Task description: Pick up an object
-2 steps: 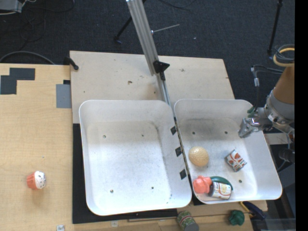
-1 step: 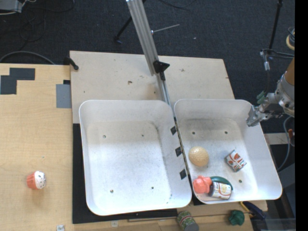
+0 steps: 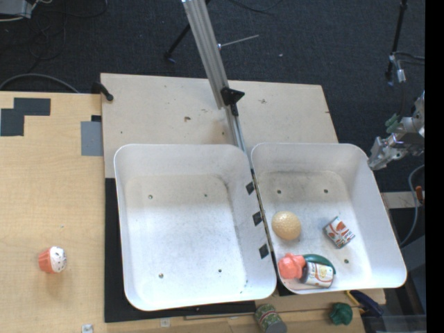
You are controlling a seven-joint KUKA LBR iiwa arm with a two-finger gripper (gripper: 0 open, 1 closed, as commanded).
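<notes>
Looking down on bench from camera view; noting two white bins side by side, left bin (image 3: 132, 186) and right bin (image 3: 305, 179), rims touching along the middle; seeing three black clips (image 3: 254, 218) spaced down that shared edge.

Logging contents of right bin: spotting tan ball (image 3: 286, 225) lying near the bin's left-middle, apart from everything else; spotting small red-and-white can (image 3: 338, 232) tilted to the right of ball, well clear of it; spotting bottle (image 3: 316, 273) lying on its side at the near edge, orange cap (image 3: 292, 266) pointing toward the divide, label facing up; catching a green rim (image 3: 326, 260) peeking out just behind bottle, too hidden for naming.

Finding gripper (image 3: 383, 152) hovering just outside right bin's far right corner, close by the rim, above dark floor; holding nothing visible; being too small and blurred here for judging whether open or closed, so cannot tell.

Noting things outside the bins: seeing orange-and-white toy (image 3: 52, 260) sitting on wooden table (image 3: 41, 186) well left of left bin; seeing green lump (image 3: 340, 313) and a dark round item (image 3: 267, 317) lying at the near edge below right bin; seeing metal post (image 3: 208, 47) slanting from the far floor down toward the gap between bins, crossing pale board (image 3: 159, 109) behind them.
</notes>
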